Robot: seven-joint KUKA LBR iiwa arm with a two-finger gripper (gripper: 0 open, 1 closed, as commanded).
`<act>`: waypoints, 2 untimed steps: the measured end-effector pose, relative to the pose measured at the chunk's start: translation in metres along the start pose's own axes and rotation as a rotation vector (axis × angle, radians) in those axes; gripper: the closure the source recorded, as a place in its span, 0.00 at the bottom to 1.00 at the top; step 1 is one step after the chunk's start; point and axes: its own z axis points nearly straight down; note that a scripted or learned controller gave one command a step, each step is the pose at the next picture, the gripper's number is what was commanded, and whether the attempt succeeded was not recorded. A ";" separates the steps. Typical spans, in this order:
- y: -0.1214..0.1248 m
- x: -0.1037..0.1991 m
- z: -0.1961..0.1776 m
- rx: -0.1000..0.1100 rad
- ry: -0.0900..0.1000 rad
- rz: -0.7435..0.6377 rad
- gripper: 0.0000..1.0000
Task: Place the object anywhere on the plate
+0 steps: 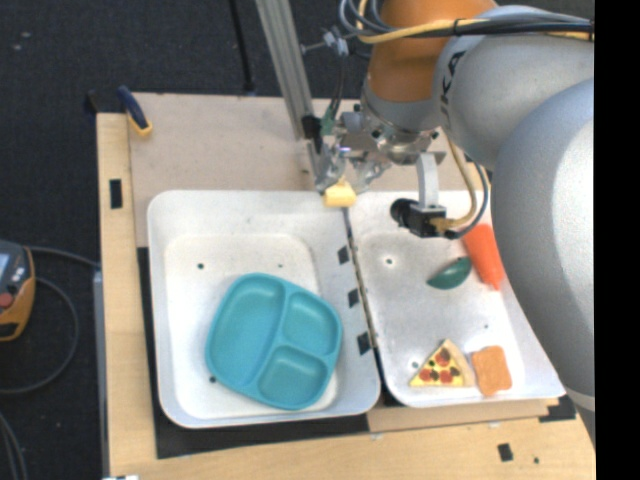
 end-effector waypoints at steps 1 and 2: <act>0.003 0.058 0.000 0.000 0.000 0.000 1.00; 0.002 0.065 0.017 0.003 -0.003 0.004 1.00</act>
